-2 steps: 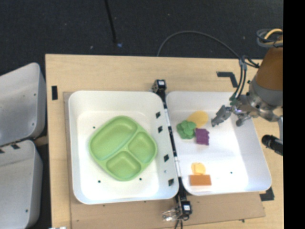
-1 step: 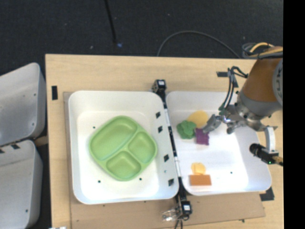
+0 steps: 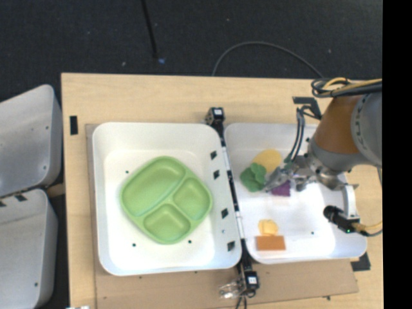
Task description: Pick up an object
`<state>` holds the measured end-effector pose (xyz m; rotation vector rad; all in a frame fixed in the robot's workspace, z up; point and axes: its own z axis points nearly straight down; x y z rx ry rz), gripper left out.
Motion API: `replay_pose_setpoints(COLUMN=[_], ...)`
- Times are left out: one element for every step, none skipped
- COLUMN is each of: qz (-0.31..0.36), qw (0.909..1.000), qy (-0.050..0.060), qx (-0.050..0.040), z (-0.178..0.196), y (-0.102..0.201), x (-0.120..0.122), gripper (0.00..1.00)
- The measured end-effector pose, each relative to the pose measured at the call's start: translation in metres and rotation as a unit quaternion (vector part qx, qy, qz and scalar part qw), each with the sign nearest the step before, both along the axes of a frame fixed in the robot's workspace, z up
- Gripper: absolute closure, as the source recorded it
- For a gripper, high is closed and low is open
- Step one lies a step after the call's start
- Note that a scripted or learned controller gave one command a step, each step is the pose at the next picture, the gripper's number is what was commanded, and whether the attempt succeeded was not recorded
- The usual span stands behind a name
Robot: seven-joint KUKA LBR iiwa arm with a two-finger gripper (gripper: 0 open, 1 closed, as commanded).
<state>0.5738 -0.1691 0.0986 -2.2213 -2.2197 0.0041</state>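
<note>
— Where is the hand [image 3: 288,174]?
— Low in the right bin [image 3: 322,246], reaching in from the right, its tip at a purple thing [image 3: 280,189].
— Is it holding that?
— I cannot tell; the tip is too blurred to read.
— What lies around it?
— A green toy [image 3: 254,177] just left of the purple one, a yellow piece [image 3: 268,158] behind them. Nearer the front, a small yellow lump [image 3: 268,226] and an orange block [image 3: 270,243].
— And the left bin [image 3: 106,246]?
— A green divided plate [image 3: 167,199], on the wooden counter [image 3: 148,98].

You see a light green plate [image 3: 166,200] in a white bin [image 3: 103,192]; beside it, green [image 3: 254,177], yellow [image 3: 268,158], purple [image 3: 280,188] and orange [image 3: 270,243] pieces.
</note>
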Motion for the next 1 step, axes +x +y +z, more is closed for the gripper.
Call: replay_pose_setpoints(qz=[-0.001], qw=[1.0000], qy=[-0.002], qx=[0.0005], z=[0.0029], y=[-0.0005], x=[0.0007], gripper=[0.00])
